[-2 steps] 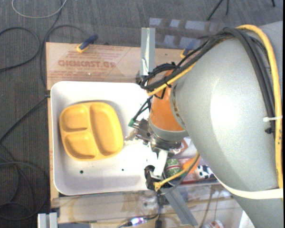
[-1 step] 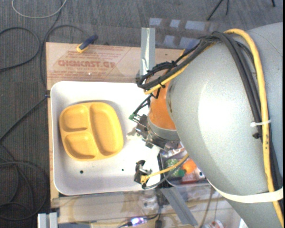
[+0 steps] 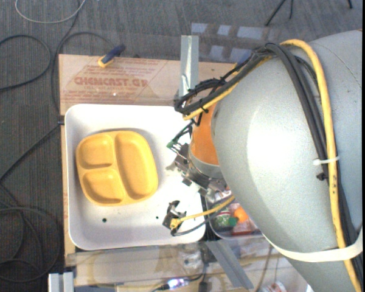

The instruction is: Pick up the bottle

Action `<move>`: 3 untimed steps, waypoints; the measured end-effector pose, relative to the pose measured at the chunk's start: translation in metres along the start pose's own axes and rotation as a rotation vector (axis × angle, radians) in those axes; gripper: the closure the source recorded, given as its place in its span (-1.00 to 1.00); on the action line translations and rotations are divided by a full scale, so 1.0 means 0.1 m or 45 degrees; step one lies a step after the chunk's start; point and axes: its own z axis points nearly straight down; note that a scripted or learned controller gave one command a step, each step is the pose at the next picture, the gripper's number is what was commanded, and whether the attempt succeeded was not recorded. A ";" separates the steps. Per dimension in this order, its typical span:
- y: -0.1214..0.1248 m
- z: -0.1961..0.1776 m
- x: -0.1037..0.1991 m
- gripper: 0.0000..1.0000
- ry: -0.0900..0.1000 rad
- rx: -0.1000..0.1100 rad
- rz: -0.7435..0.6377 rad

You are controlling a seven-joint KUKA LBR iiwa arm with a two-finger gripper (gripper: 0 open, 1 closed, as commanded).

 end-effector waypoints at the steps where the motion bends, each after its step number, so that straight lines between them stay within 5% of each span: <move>1: 0.08 -0.05 -0.14 1.00 -0.035 -0.008 0.021; 2: 0.15 -1.08 -0.40 1.00 -0.010 0.075 0.293; 3: -0.24 -0.45 0.14 1.00 -0.010 0.078 0.269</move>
